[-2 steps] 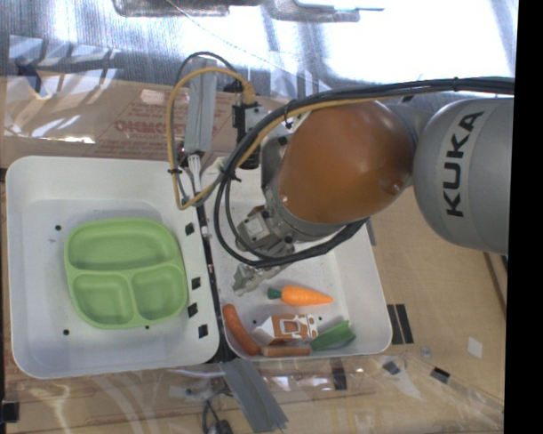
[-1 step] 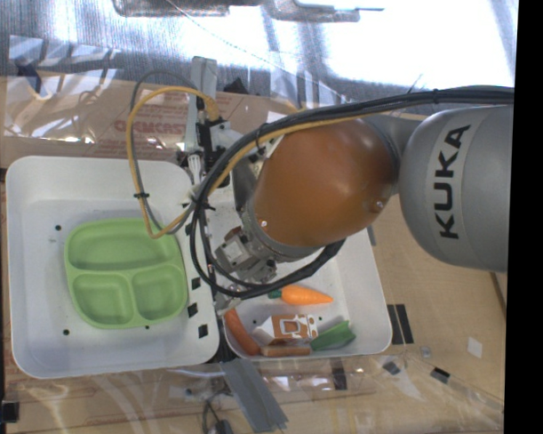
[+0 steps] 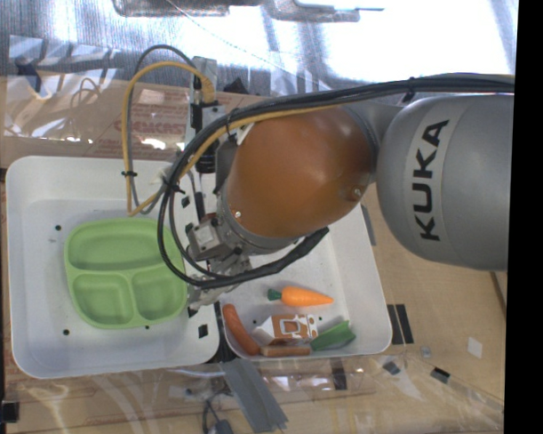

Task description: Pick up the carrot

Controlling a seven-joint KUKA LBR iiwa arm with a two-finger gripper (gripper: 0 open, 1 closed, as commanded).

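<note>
Carrot (image 3: pixel 305 297) lies free in the right bin (image 3: pixel 369 286), toward its front edge, above a small carton (image 3: pixel 288 328), sausage (image 3: pixel 239 330) and green piece (image 3: pixel 334 337). Left bin (image 3: pixel 30 248) holds a green divided tray (image 3: pixel 123 273). Arm's gripper (image 3: pixel 202 294) hovers at the bins' shared wall; grip unclear.

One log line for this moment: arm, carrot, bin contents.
arm: over bins' shared edge | gripper: fingers unclear | carrot: lying in right bin, not held | nearby: sausage, carton | left bin: green tray
</note>
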